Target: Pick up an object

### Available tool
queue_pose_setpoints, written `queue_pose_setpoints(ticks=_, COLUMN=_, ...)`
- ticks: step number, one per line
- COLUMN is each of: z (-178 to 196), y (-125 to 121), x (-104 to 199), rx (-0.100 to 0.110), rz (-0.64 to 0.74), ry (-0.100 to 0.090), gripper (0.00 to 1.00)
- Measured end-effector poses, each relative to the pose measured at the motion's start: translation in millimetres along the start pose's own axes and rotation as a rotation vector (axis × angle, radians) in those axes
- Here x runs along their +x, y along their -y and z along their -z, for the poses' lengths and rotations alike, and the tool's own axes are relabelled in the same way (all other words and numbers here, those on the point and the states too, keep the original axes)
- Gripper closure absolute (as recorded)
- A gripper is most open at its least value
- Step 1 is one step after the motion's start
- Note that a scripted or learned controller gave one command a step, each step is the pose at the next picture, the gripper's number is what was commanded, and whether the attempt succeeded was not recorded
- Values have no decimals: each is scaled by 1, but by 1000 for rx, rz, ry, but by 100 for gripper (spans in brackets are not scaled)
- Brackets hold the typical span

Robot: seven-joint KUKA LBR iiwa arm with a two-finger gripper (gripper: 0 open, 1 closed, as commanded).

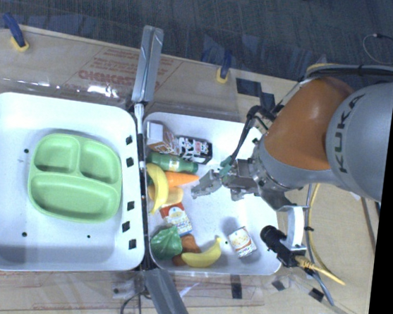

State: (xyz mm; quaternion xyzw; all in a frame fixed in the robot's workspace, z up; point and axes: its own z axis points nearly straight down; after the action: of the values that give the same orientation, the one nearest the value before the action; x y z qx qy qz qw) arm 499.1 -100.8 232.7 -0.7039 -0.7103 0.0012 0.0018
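Currently gripper [206, 184] hangs over right bin [268, 268] centre, nothing visibly between its tips; open or closed, cannot tell. Carrot [179, 180] just beside it, wedged between banana [156, 187] and green bottle [171, 162] near left wall. Risk: crowding deflects grasp, carrot slips.

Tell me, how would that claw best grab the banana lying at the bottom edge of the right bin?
Probably across the middle of the banana, coming straight down. It lies flat and curved, its middle narrow enough to span. The green vegetable crowds its left end, so the fingers of the gripper fit better nearer the free right tip.
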Motion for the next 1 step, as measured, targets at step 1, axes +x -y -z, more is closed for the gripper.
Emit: queue_pose_setpoints(ticks=1, z=-135, y=-39, x=-34, rx=-14, rz=125, ry=4, gripper=0)
